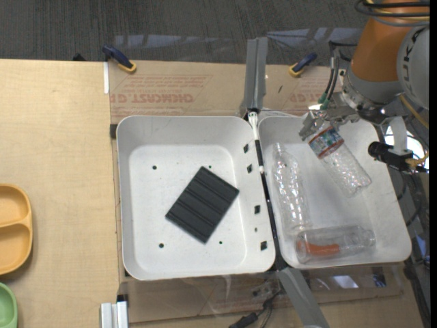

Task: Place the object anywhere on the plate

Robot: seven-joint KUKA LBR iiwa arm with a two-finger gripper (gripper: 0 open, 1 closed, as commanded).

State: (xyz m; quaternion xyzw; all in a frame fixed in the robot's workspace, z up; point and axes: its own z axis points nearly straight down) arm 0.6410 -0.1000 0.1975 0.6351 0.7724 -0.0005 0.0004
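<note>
Gripped a clear crumpled plastic bottle (339, 159) by its neck in the two-finger gripper (319, 130), lifted over the right white bin (396, 248), apparently bound for the flat black ribbed plate (203, 204).

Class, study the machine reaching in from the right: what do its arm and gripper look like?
The arm is grey with a broad orange band above the wrist and dark letters on its grey shell. Black cables loop over the top. The gripper is small, metallic grey, with thin wires running to it.

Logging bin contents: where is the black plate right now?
The black plate lies tilted in the middle of the left bin, apart from the bottles in the right bin.
</note>
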